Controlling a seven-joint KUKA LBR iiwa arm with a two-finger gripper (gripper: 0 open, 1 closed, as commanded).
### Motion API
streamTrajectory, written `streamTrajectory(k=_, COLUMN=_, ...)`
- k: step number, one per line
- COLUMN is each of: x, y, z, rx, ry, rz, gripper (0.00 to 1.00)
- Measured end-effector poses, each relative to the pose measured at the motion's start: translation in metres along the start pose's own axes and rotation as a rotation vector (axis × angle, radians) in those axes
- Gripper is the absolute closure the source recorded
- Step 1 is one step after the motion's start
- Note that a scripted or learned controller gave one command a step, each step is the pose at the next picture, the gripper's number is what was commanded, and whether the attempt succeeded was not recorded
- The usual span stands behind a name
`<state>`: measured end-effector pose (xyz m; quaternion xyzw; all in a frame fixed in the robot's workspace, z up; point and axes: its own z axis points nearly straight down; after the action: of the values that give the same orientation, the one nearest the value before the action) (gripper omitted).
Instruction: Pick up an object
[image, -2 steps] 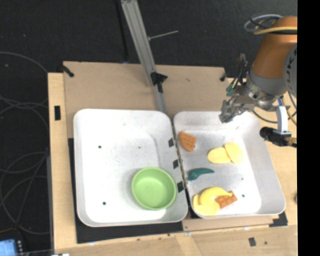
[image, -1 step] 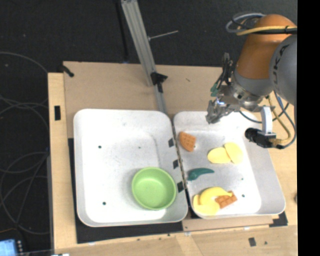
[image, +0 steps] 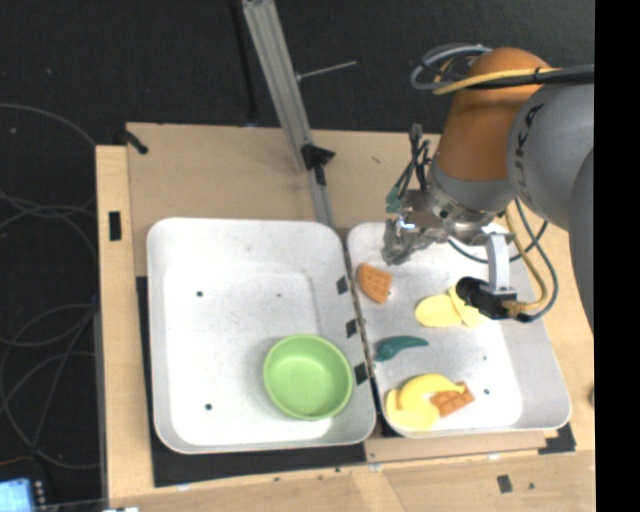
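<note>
The arm reaches in over the right bin (image: 535, 395), its gripper (image: 400, 240) hanging above that bin's far left corner; whether the fingers grip anything cannot be told. An orange piece (image: 375, 283) lies just below the gripper. Further toward the bin's near edge lie a teal object (image: 398, 346) and yellow pieces (image: 420, 400). A green bowl (image: 307, 375) sits in the left bin (image: 200, 270).

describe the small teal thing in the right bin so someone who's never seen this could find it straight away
Start at the right white bin, the one under the grey and orange arm. Along its left wall, about midway down, lies a small dark teal curved object, below the orange wedge-shaped piece and above the yellow lump with an orange waffle-like piece on it. It is the only blue-green item there, and slim and tapered.
</note>
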<state>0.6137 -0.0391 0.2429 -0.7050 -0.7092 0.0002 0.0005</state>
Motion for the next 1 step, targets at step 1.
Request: streamTrajectory(k=1, x=0.0503, y=-0.0215, z=0.0056, rx=-0.001, ry=0.0, rz=0.003, gripper=1.0)
